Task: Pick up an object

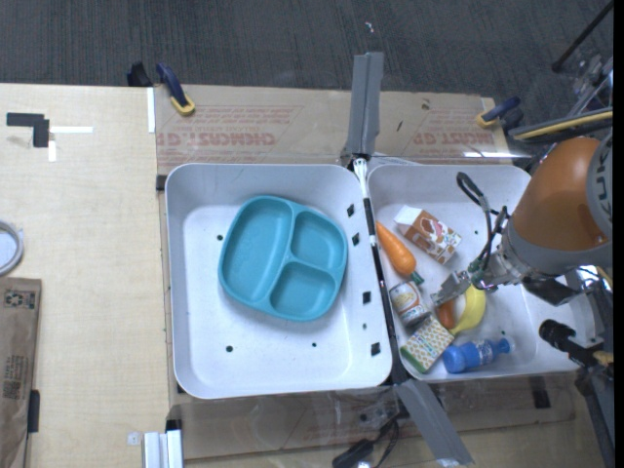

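Yellow curved plastic banana [473, 309] lies just right of my hand [454, 288], long axis near vertical; hand state unclear.

Pale wooden surface [88, 222] carrying two shallow white bins side by side: left bin [185, 291], right bin [429, 175]. Cardboard sheet [273, 125] lies beneath them; tape roll [8, 249] sits at the left edge.

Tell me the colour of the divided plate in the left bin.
Light blue, or turquoise; the plate shows clearly in the camera view.
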Robot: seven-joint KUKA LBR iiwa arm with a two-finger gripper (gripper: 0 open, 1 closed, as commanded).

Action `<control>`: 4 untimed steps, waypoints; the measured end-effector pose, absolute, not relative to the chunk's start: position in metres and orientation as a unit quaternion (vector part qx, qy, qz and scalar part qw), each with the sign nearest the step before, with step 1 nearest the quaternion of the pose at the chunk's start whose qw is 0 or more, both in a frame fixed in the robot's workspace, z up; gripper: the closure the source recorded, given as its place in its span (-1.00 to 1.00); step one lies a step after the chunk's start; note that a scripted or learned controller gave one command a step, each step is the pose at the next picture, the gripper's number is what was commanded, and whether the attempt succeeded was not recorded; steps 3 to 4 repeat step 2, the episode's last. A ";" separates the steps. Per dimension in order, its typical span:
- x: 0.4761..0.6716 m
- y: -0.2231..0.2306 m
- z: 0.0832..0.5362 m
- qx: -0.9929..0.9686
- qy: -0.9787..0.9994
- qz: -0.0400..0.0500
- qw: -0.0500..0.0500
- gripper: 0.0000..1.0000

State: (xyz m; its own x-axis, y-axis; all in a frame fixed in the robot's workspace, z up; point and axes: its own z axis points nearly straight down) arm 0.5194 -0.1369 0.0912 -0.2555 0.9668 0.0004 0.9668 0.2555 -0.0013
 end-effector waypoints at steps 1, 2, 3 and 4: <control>0.520 -0.137 0.100 -0.611 -0.791 0.000 0.000 1.00; 0.509 -0.073 0.250 -0.616 -0.788 0.001 0.000 1.00; 0.509 -0.073 0.250 -0.616 -0.788 0.001 0.000 1.00; 0.509 -0.073 0.250 -0.616 -0.788 0.001 0.000 1.00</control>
